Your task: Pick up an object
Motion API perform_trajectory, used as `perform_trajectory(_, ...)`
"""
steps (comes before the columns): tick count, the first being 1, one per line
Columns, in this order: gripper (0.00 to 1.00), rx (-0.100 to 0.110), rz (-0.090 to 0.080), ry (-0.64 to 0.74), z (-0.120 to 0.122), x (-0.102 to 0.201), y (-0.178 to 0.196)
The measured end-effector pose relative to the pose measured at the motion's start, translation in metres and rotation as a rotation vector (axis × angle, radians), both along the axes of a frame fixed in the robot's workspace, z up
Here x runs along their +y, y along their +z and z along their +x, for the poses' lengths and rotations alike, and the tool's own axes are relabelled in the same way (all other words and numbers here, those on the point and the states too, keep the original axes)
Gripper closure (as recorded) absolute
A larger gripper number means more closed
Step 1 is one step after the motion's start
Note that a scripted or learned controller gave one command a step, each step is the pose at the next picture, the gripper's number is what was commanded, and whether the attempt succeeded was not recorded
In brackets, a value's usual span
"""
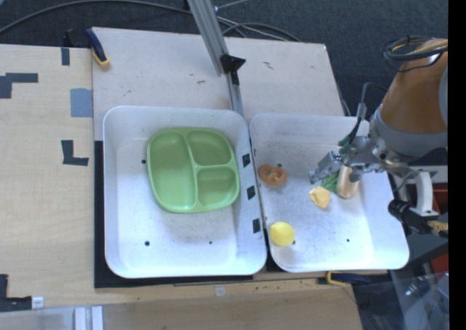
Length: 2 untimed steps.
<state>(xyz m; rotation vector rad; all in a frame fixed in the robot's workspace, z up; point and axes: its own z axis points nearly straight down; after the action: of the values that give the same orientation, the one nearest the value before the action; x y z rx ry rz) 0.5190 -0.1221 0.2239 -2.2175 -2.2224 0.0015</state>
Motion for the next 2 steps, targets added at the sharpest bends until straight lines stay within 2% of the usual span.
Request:
perform_trajectory(1,0.00,0.000,0.000,0.000,0.000,0.000,0.000)
perform_trajectory(2,0.00,0.004,-0.001,-0.001,0.003,-0.003,-0.045)
